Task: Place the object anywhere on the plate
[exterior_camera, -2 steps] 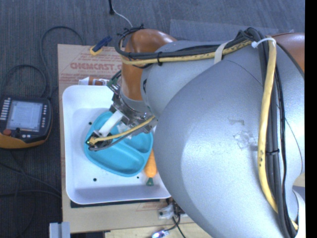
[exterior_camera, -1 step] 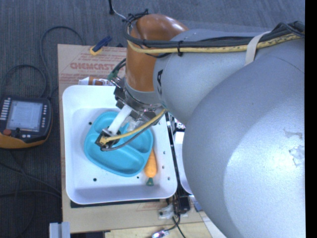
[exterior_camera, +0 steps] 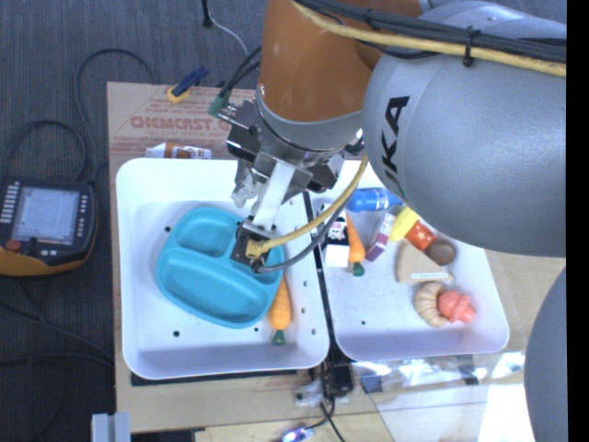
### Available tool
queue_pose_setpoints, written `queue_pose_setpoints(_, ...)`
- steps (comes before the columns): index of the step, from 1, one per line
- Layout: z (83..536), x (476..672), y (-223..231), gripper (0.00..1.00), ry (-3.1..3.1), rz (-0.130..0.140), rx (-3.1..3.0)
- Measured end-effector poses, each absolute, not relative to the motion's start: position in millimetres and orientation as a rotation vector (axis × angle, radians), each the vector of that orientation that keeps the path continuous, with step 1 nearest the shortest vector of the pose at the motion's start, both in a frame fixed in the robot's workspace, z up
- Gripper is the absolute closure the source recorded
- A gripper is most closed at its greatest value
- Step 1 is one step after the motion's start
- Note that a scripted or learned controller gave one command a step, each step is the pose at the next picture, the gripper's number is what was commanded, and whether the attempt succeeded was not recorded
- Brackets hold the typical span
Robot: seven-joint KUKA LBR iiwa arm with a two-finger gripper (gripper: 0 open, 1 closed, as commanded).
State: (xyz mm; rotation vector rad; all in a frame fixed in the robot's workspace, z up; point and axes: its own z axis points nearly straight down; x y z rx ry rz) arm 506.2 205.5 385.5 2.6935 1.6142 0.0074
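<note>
**Item: toy carrot** [exterior_camera: 280,309]. Orange body with a small green tip at the near end. It lies in the left bin [exterior_camera: 138,247] on the white floor, just beside the right rim of the plate and close to the wall between the two bins. It runs roughly far-to-near, and none of it rests on the plate. Judged the task's object, being the loose thing closest to the plate.

**Handling (judged):** light, probably hollow plastic or soft foam. Stiff enough to pinch and not fragile. The skin is smooth and the body tapers, so it may squirt out of a grip taken near the tip. Best taken across the thick middle, with the jaws closing left-to-right across its length. The bin wall on its right leaves little room on that side.

**Destination: blue divided plate** [exterior_camera: 184,288]. It sits in the left bin with its compartments bare.

**Gripper** [exterior_camera: 247,190]. It hangs over the far right part of the plate, far of the carrot. Nothing is visible in it, and whether it stands wide or narrow cannot be told from this angle.

**Other stock, right bin** [exterior_camera: 479,339]:
- a second toy carrot [exterior_camera: 354,247]
- a blue-capped bottle [exterior_camera: 370,199]
- a croissant-like pastry [exterior_camera: 428,300]
- a pink toy [exterior_camera: 456,307]
</note>
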Motion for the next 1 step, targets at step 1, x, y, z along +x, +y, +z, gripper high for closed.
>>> queue_pose_setpoints(1, 224.5, 498.1, 232.1, 1.0, 1.189, -0.022, 2.905)
